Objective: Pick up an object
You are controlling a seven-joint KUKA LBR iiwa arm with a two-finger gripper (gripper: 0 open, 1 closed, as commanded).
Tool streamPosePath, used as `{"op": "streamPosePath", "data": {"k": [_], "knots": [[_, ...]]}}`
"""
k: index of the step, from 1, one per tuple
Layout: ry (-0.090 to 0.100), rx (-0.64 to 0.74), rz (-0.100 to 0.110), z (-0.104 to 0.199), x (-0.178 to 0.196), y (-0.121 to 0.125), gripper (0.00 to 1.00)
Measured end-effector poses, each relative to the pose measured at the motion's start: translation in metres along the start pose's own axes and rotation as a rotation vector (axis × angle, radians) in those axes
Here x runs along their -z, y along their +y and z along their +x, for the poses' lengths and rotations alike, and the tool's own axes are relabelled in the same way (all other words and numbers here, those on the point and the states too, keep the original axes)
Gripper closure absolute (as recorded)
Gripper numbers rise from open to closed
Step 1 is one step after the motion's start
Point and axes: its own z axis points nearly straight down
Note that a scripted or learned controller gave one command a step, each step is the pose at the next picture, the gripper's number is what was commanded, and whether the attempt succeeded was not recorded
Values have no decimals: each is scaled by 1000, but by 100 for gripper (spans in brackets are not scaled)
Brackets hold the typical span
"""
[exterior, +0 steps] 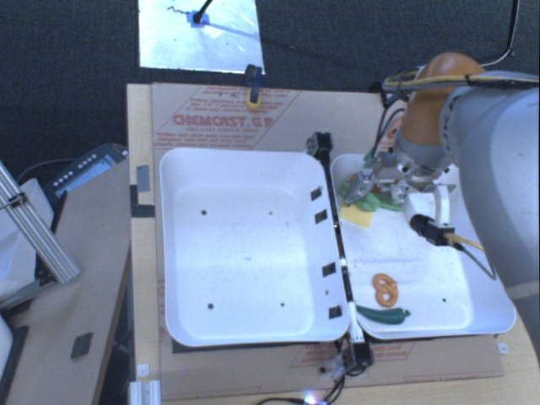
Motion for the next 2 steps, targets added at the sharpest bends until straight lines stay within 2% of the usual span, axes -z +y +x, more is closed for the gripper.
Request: {"op": "streamPosePath", "data": {"k": [1, 2], "knots": [[-5, 6, -38, -2, -2, -63, 0], [-6, 5, -40, -23, -4, -103, 0]]}}
